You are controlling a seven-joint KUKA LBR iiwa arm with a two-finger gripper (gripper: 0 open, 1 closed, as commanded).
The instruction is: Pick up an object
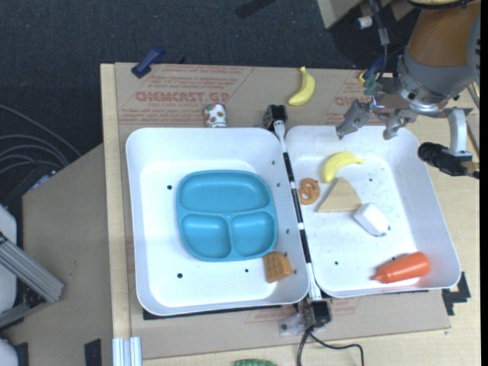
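Orange carrot (402,268) at right bin's (438,212) front edge, white block (373,219), wedge (340,197), pretzel (309,190), banana (340,162) behind; claw (371,122) spread, empty, over back rim.

Dark blue-black carpet floor (69,36) fills the upper left, a few grey cables (30,139) looping over it at left. The light wood counter (76,227) gets even, bright overhead light.

Arm enters from upper right, orange band above grey wrist; gripper (371,125) points down, 2 jaws spread apart, nothing between.
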